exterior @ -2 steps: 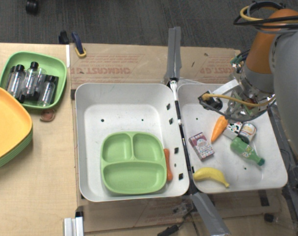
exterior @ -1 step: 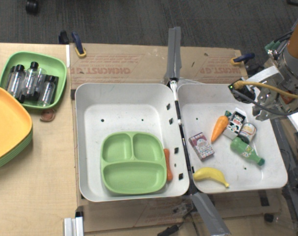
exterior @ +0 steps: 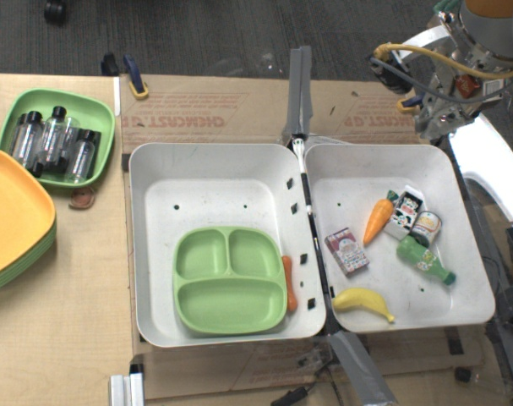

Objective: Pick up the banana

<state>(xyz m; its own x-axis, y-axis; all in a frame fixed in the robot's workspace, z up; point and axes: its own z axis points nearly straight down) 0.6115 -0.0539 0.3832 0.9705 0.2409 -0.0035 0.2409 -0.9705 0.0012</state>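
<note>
The yellow banana (exterior: pixel 363 303) lies in the right bin (exterior: pixel 341 163), close to its front wall, curved with its tip toward the right. My gripper (exterior: pixel 438 123) hangs above the bin's back right corner, far from the banana and well above it. Cables and the wrist crowd around the gripper. Nothing shows in its grasp.
The right bin also holds a carrot (exterior: pixel 376 220), a small pink box (exterior: pixel 346 251), a green bottle (exterior: pixel 425 259), a can (exterior: pixel 426 225) and a white carton (exterior: pixel 406 207). A green divided plate (exterior: pixel 231 279) and an orange stick (exterior: pixel 288 282) lie in the left bin (exterior: pixel 155 227). A green tray of bottles (exterior: pixel 57 138) and orange plates (exterior: pixel 11 218) sit left.
</note>
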